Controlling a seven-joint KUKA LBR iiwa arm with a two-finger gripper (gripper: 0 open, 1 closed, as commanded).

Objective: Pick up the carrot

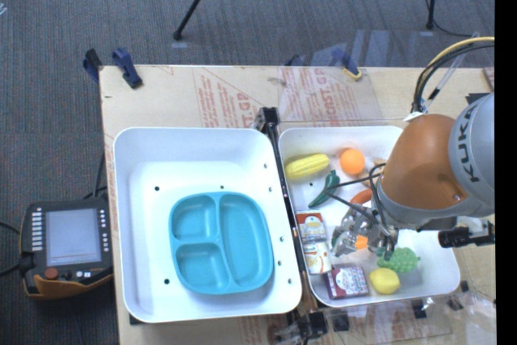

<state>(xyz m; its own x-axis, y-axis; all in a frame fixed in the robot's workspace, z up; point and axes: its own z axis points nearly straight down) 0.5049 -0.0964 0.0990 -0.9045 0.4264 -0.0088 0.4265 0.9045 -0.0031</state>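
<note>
Orange is the colour to track here, and there's a lot of it, so careful. Looking down from the fixed overhead camera: two white bins sit side by side on the desk [202, 93]. The left bin [137, 166] holds a blue divided plate [220, 241]. The right bin [420, 287] has all the food: a yellow corn cob [307, 166] at the far left, a round orange fruit [352, 161] next to it, a green-stemmed thing [325, 188], a small carton [311, 229] and a packet [347, 281] toward the near side, a lemon [385, 280] and a green broccoli-ish piece [399, 260].

The carrot [362, 196], as far as I can judge, is the reddish-orange sliver peeking out just left of the arm's big orange wrist band [420, 170], mostly hidden under it. Its long axis seems to run roughly left-right with a tilt, but too little shows to be sure.

The gripper [361, 238] is low in the bin, just on the near side of that sliver. There's a small orange bit right at the fingers, and I can't say if that's the carrot's tip or something else. I also honestly cannot tell how wide the fingers are set.

So the key thing: the carrot lies a touch farther from the camera than the fingers, very close.
</note>
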